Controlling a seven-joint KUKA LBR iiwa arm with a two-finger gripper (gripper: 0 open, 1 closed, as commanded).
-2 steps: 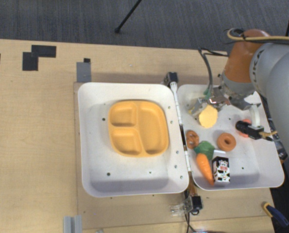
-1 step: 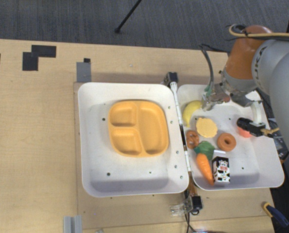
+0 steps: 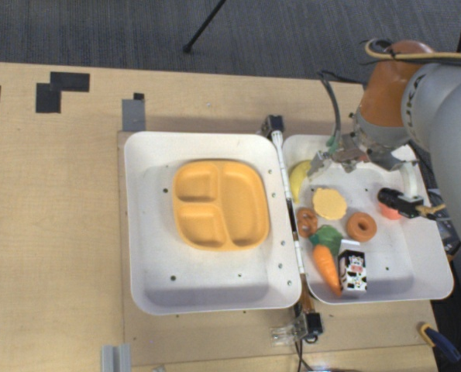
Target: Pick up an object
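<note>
Camera view, arm: the grey arm with orange band (image 3: 385,91) reaches in from the right, over the right white bin (image 3: 428,281).
Hand: the hand (image 3: 332,155) hangs above the far left part of this bin, near the yellow banana (image 3: 298,178); whether it is open or closed, one cannot tell.
Right bin objects: a round yellow cracker (image 3: 329,204), a brown doughnut (image 3: 361,226), an orange carrot with green top (image 3: 326,262) and a small milk carton (image 3: 352,270) lie close together.
Left bin: the left white bin (image 3: 149,277) on the wooden desk (image 3: 52,231) carries a yellow divided plastic plate (image 3: 218,204).
</note>
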